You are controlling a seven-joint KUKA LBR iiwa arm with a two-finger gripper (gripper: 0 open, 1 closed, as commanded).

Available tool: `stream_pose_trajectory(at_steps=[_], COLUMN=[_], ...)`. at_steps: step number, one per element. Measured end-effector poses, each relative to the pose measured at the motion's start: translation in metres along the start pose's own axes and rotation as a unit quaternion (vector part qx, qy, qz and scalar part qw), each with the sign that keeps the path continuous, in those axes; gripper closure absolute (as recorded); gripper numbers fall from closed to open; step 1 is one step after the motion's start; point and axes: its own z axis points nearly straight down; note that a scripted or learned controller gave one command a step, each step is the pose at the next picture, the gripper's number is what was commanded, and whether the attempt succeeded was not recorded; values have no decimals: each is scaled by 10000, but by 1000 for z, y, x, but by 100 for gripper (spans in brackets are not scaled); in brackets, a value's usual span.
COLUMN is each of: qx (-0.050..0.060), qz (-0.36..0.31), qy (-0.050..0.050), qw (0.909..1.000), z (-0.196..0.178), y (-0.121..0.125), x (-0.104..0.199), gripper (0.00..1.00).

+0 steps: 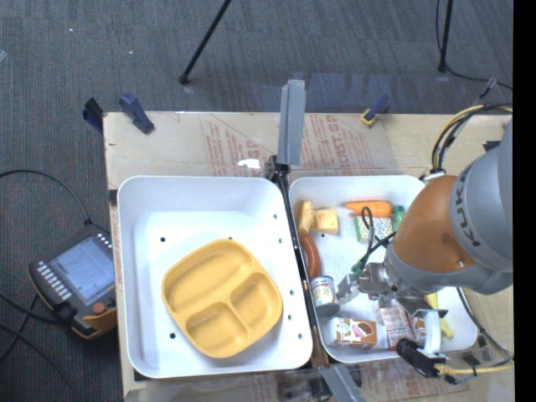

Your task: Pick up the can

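Note:
The can [322,291] is small and silver with a printed label. It stands upright in the right bin [410,182], close to that bin's left wall. My gripper [337,298] reaches in from the right and sits low, right against the can's right side. Its fingers [346,286] look spread, one at the can's upper right and one below it. The can is beside them, not clearly between them. The orange band and the grey wrist hide the middle of the right bin.
Around the can lie a red-brown item [310,256], yellow blocks [318,219], a carrot [367,208], a green item [364,226] and snack packets [355,332]. The left bin [142,224] holds a yellow divided plate [222,298].

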Motion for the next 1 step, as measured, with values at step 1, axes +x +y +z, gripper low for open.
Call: stream_pose_trajectory(at_steps=[1], qx=[58], qz=[-345], qy=[72], qw=[9994], z=[3], y=[-9], x=[-21], gripper=[0])
